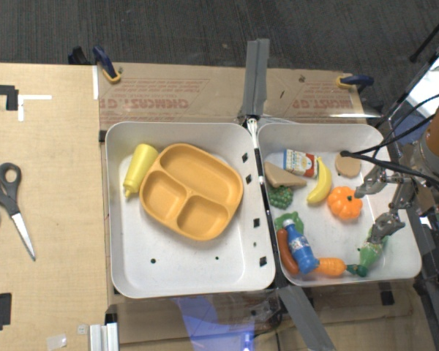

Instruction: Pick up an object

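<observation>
From above, the end effector (379,209) hangs spread and empty at the right bin's (402,269) three o'clock side. The pumpkin (344,203) sits at its nine o'clock, near; the carrot (332,267) at seven, both loose, likely targets.

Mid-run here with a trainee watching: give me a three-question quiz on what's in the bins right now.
1. True or false: the yellow mustard bottle lies in the divided orange tray.
2. Which bin holds the banana? A left B right
3. Fill in: the gripper hangs over the ____ bin, near the toy pumpkin.

Key: 1 false, it lies beside the tray; 2 B; 3 right.
</observation>
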### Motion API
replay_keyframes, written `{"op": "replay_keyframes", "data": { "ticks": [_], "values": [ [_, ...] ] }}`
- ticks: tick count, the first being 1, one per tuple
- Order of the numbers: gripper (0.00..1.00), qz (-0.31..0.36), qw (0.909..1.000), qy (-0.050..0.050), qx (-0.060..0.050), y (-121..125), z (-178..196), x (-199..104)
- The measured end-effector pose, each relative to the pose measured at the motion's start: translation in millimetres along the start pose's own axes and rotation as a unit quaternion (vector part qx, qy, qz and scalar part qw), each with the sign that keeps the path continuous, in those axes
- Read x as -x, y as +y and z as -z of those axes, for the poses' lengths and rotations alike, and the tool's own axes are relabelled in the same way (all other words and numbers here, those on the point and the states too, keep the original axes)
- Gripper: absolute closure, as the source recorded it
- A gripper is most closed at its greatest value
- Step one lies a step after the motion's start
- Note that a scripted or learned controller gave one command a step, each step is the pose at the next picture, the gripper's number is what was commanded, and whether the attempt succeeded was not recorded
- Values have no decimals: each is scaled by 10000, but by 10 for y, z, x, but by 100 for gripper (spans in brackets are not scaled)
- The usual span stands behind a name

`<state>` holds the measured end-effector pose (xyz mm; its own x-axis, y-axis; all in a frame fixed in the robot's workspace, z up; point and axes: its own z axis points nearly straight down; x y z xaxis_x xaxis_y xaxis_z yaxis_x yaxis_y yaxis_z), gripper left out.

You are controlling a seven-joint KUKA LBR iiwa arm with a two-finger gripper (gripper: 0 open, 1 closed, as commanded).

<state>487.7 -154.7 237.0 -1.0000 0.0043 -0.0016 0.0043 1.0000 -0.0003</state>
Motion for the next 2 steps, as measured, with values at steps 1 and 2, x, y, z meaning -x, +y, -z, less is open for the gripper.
{"op": "replay_keyframes", "data": {
  "ticks": [1,2],
  "values": [
    [0,862,9962,-93,-17,73,-1406,91],
    [0,727,9973,-73,-12,588,-1415,146]
  ]
}}
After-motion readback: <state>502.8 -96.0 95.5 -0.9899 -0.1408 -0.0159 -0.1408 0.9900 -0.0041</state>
